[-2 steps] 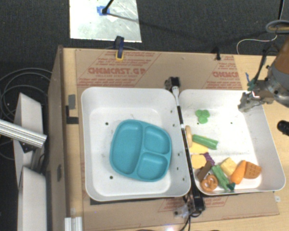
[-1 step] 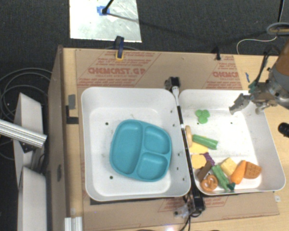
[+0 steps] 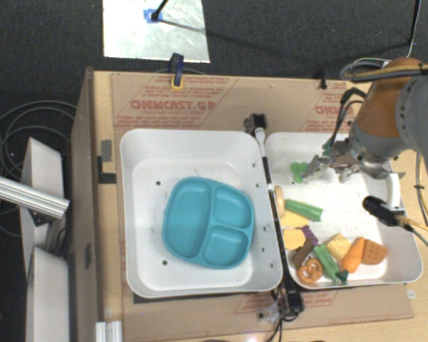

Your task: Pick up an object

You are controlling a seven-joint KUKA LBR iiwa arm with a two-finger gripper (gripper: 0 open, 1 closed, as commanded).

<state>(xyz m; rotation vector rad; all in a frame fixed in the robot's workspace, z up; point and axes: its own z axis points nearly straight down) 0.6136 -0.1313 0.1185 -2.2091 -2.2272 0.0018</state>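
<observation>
The gripper (image 3: 321, 164) is low in the right bin (image 3: 403, 262), close to a small green toy (image 3: 298, 170) near the back. I cannot tell if it has grabbed anything. The other toy foods sit in a tight pile (image 3: 328, 251) at the front, so it could bump one or slip off.

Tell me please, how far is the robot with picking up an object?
Done: the gripper has reached into the right bin, close to a green piece. In hand: nothing visibly held between its fingers. Left: grasping and lifting; the toy food pile lies along the bin's near side, and the blue tray sits in the left bin.
</observation>
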